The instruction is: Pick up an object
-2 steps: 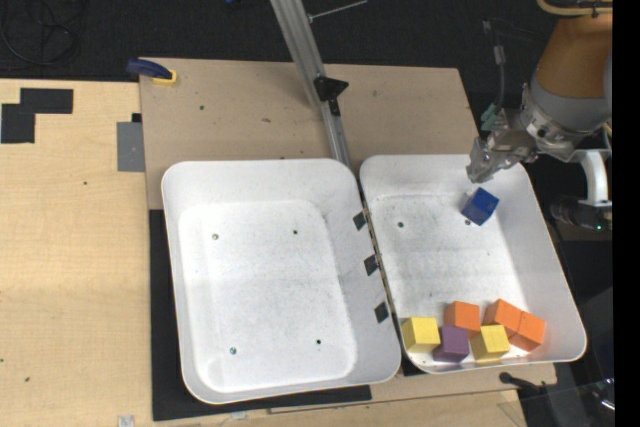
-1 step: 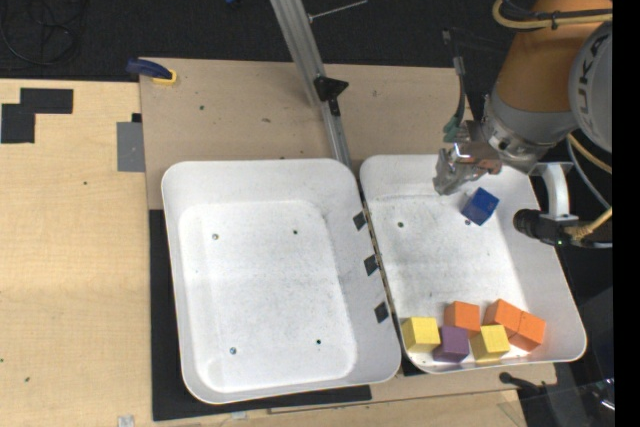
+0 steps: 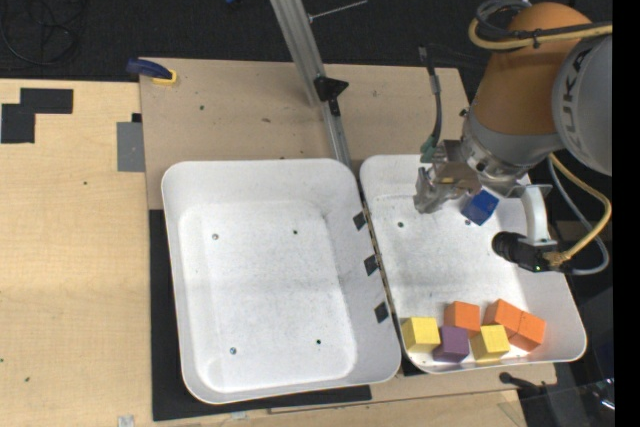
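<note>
Hovering over far part of right bin (image 3: 570, 335) with claw (image 3: 432, 190), finger state impossible to tell; blue block (image 3: 481, 207) just beside it, grasp unconfirmed, remaining blocks (image 3: 475, 329) lying near edge.

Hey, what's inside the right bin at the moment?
The right bin holds a cluster of blocks at its near edge: yellow, purple, another yellow and orange ones. A blue block sits beside the end effector. The arm covers the far corner.
</note>
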Motion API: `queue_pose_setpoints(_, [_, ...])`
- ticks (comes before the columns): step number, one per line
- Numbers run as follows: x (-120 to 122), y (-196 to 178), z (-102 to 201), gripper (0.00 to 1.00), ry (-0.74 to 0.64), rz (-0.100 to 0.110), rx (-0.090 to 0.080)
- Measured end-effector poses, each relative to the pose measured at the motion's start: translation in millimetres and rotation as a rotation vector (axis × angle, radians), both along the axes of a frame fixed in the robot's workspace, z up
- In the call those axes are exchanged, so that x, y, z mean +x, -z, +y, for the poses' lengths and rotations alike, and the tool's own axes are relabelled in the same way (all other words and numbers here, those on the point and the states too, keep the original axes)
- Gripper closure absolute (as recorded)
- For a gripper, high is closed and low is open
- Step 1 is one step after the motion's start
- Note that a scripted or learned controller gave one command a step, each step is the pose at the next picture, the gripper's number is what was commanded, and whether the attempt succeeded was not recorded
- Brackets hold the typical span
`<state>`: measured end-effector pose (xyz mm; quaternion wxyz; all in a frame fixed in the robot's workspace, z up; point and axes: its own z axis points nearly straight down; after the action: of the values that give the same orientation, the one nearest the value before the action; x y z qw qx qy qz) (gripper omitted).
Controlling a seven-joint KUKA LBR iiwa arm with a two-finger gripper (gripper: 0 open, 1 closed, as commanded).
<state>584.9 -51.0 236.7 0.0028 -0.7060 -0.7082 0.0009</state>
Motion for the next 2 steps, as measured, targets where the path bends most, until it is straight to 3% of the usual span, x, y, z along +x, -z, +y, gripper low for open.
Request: queue_pose_setpoints(2, [-38,-10,95,1.0,-0.001,0.001,0.0])
